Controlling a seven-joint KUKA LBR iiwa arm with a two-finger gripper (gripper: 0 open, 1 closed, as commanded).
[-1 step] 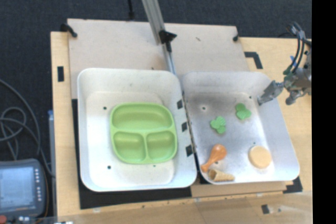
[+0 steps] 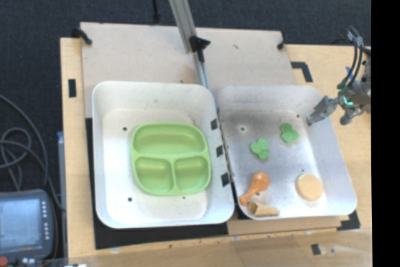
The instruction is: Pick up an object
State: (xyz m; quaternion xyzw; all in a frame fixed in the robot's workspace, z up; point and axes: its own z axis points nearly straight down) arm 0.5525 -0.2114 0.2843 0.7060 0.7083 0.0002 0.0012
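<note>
Gripper (image 2: 320,110) at the far right rim of the right bin (image 2: 331,187), nothing between its fingers.

Whether the gripper is apart or together I cannot tell. In the right bin lie two green pieces (image 2: 260,148) (image 2: 289,133) near the middle, an orange spoon-like toy (image 2: 255,186) and a tan cone (image 2: 264,209) at the near left, and a pale round disc (image 2: 309,187) at the near right. The left bin (image 2: 112,134) holds a green divided plate (image 2: 170,158). Both bins sit on the table (image 2: 150,53).
</note>
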